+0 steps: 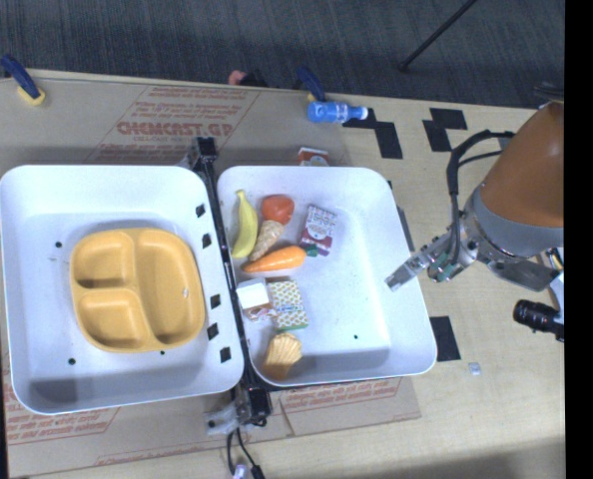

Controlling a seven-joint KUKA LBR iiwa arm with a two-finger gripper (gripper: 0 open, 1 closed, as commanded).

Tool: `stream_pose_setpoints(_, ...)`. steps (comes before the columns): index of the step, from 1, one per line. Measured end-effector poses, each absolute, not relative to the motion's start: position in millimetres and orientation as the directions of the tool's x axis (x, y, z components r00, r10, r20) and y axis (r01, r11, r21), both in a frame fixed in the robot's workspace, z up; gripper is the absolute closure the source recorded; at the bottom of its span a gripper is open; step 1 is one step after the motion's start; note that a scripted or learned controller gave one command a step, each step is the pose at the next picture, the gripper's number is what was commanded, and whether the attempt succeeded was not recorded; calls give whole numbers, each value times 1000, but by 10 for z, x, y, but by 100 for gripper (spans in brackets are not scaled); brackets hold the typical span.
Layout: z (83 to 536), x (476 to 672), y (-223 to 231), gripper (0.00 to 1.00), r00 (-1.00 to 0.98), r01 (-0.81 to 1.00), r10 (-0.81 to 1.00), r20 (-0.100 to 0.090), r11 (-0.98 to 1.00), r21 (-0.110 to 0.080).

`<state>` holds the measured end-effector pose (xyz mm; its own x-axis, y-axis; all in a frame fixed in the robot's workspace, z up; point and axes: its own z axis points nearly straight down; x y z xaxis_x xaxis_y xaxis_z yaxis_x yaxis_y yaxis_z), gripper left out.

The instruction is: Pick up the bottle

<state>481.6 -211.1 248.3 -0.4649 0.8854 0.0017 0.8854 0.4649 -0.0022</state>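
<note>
While my gripper (408, 271) hangs over the right bin's (401, 342) right rim, finger state unclear, bottle (332, 113) lying on the bench beyond the bin, well apart from me.

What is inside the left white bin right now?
The left bin holds one yellow divided tray, its three compartments bare. The bin floor beneath the tray is covered from sight.
</note>
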Motion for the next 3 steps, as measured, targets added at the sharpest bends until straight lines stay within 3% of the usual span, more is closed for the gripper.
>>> stream_pose_setpoints(1, 2449, 4766, -2112, 100, -373, 928, 928, 3, 373, -3)
stream_pose_setpoints(2, 2674, 4768, -1599, 100, -450, 893, 893, 0, 450, -1)
stream_pose_setpoints(3, 2435, 4763, -2110, 100, -121, 993, 993, -1, 121, -2)
